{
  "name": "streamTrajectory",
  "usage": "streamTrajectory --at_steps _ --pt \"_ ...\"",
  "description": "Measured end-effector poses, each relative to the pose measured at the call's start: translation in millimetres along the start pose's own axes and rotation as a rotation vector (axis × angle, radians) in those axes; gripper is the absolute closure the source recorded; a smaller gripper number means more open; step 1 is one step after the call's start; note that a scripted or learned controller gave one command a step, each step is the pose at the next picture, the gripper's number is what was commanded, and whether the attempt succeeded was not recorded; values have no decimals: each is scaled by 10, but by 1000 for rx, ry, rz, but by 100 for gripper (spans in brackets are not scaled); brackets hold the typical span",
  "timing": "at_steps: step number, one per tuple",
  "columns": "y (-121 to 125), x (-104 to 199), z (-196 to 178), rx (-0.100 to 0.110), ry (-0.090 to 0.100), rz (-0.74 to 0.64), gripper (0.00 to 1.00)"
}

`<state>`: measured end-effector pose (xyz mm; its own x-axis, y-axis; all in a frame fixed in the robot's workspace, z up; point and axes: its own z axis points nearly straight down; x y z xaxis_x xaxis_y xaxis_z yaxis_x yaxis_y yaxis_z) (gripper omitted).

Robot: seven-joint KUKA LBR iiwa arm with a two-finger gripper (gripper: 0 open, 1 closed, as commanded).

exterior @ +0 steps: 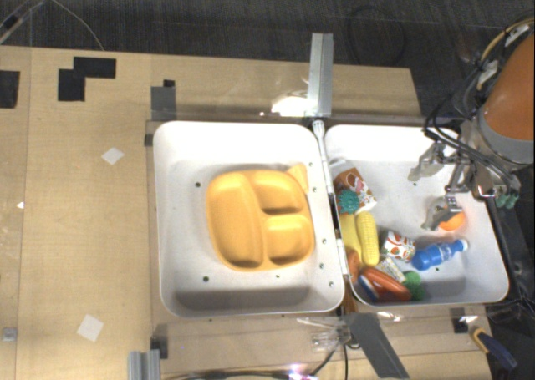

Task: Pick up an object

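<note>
Right now the gripper (440, 195) hangs over the right bin (393, 149), fingers spread wide, nothing between them. Nearest target looks like the small orange piece (452, 221) just under the lower finger; hard to tell if they touch. Descend straight, centre on it, close slowly. Alternative: the blue bottle (436, 255) just below, long axis roughly left-right, cap end pointing right and slightly up.

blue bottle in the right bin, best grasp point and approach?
Probably the middle of the blue bottle, from straight above. It lies on its side, slanting up toward the bin's right, with bare floor along both long sides, so the claw can close across its narrow width. Its left end sits near a small red-and-white item, so stay mid-body or rightward.
</note>
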<state>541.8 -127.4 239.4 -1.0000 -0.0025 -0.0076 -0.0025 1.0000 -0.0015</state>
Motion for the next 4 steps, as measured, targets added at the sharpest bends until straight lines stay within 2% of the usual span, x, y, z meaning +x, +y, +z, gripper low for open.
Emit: streamTrajectory --at_steps 1,2,3,4 --pt "-28 359 -329 1 -3 -335 0" --pt "190 243 1242 8 -27 -305 0" --pt "-761 -693 1519 3 -5 -227 0" --pt "-775 -1120 1510 1 -7 -238 0"
